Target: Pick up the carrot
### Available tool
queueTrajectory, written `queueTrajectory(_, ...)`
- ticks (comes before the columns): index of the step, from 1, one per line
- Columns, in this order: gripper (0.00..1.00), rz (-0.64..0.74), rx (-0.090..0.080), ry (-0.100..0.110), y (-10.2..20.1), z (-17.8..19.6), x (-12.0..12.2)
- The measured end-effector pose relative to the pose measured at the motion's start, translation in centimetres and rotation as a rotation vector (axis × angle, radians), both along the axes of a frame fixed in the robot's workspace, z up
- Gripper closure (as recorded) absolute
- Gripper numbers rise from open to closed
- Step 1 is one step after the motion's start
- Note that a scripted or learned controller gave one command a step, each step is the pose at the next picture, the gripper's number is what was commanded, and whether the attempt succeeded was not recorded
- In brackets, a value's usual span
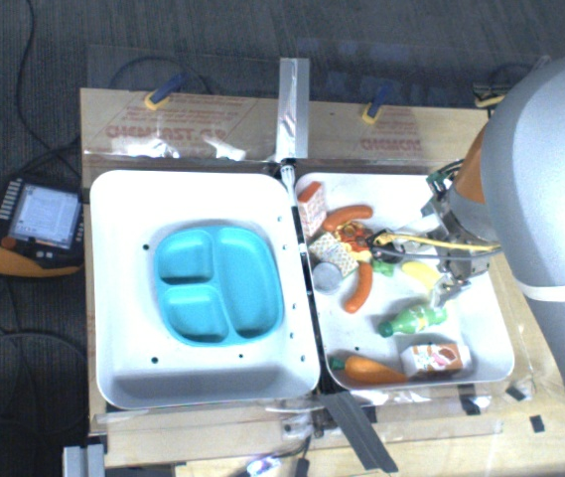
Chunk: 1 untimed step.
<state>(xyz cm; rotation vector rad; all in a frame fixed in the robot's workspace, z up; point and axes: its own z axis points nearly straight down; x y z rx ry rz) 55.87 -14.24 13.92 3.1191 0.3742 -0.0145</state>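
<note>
White bins (193, 182) 2, carrot (371, 372) 1, tray (217, 281) 1

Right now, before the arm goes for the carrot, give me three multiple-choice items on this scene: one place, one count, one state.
1. Where is the orange tapered toy carrot?
A. on the dark carpet
B. on the brown board behind the bins
C. in the right white plastic bin, at its front corner by the divider

2. How many compartments has the blue plastic divided tray?
A. two
B. three
C. five

3. How is the carrot?
A. lying flat on the bin floor, apart from the gripper
B. standing upright
C. hanging in the air

Answers: 1 C, it lies along the front wall; 2 B, ridges split it in three; 3 A, other toys lie between the two.
</note>
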Motion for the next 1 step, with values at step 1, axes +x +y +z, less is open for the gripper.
queueTrajectory(1, 0.0, -0.025, -0.002, -0.01, 0.68, -5.19, 8.06)
